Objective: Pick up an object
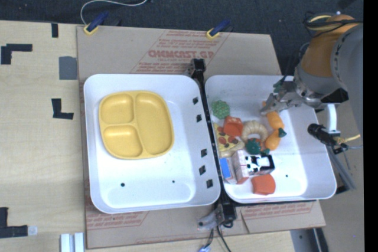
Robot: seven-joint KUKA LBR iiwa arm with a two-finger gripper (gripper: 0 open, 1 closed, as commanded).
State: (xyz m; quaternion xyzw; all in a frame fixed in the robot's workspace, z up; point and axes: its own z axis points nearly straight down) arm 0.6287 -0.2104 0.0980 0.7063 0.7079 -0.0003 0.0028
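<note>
**Over the right bin: lining up on the orange piece**

Beneath the gripper (275, 104), at the pile's far right edge, the orange carrot-like toy (274, 121) is lying in the right bin (295, 183). You are hovering just over it; I cannot tell how the gripper is set. You are best coming straight down, keeping off the cream ring (254, 127) beside it. Red lettering on the cardboard (171, 56) is reading roughly "CHEMCAST GP".

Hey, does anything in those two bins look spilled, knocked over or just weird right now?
Nothing looks spilled or broken. The toy food lies in a jumbled heap in the right bin, while the yellow divided plate sits flat in the left bin. The gripper hangs over the heap's upper edge.
</note>
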